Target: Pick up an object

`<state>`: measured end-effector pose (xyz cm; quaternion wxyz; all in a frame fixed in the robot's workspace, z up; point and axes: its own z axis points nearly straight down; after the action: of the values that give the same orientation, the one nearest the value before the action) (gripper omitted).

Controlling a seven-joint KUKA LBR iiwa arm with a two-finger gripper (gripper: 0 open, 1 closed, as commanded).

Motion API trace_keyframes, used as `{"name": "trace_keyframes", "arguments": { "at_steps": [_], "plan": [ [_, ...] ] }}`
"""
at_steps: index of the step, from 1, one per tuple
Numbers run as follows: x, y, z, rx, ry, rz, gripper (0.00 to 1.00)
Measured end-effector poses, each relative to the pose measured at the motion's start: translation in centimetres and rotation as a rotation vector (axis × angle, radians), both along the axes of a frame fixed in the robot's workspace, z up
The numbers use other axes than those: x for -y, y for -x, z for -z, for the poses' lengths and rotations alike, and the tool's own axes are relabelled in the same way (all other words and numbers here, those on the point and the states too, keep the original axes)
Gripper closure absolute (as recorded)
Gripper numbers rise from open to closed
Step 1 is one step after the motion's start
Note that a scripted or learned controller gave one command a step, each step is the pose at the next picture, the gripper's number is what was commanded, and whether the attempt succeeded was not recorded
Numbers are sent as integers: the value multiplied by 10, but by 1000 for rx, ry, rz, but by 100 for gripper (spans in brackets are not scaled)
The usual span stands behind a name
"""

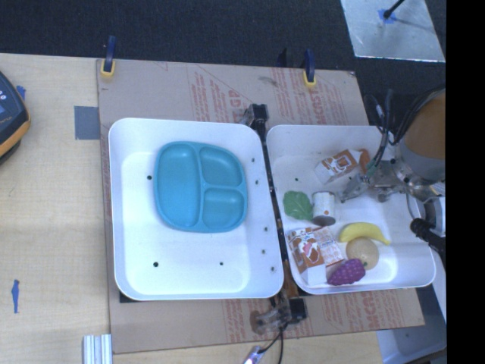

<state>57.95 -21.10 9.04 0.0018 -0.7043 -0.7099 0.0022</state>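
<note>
Arm at the right bin's right edge, above a cluster of small toy foods.
The gripper (362, 188) hovers near the snack packet (340, 163); whether it is open I cannot tell. The small can (323, 208), at the bin's centre, looks light, stiff and smooth: best pinched across its sides.

Blue plate (201, 186), white bins (136, 271); yellow banana (364, 233), purple grapes (345, 272), green leaf (298, 204)

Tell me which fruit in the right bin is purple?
The bunch of grapes is the purple one, at the bin's front edge. The banana behind it is yellow, and the round fruit touching the grapes is tan.
</note>
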Motion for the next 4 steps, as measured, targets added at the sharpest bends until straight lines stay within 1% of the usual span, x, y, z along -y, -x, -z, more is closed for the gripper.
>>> {"name": "trace_keyframes", "arguments": {
  "at_steps": [1,2,4],
  "plan": [
    [-69,-61,-2,1,-1,2,0],
    [-16,-76,-4,-17,-24,3,0],
    [-10,-78,-6,-14,-28,-1,0]
  ]
}}
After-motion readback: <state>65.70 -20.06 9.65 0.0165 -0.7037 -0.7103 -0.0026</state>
